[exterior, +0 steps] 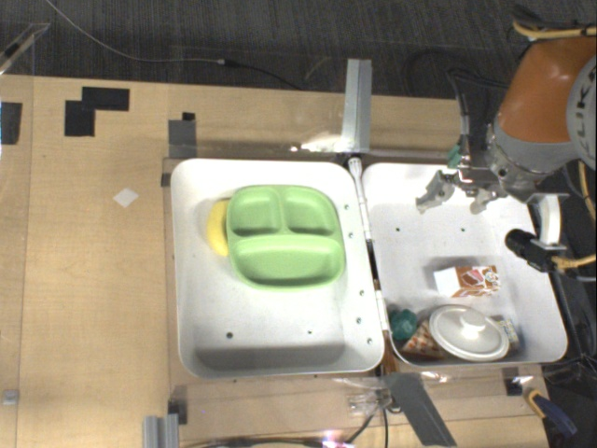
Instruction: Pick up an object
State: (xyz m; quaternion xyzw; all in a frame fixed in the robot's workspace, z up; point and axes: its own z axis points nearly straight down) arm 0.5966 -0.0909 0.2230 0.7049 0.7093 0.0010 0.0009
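From up here I can read almost nothing. The one legible mark is on my own arm: dark letter strokes on the pale grey casing (585,110), just right of the orange band (534,87). They look like an "L" and part of a "K", cut off at the frame edge, so I cannot make out the whole word. The small white and brown printed packet (469,281) lying in the right white bin (410,250), below the band, carries coloured printing, but it is too small and blurred for me to read any word or brand.
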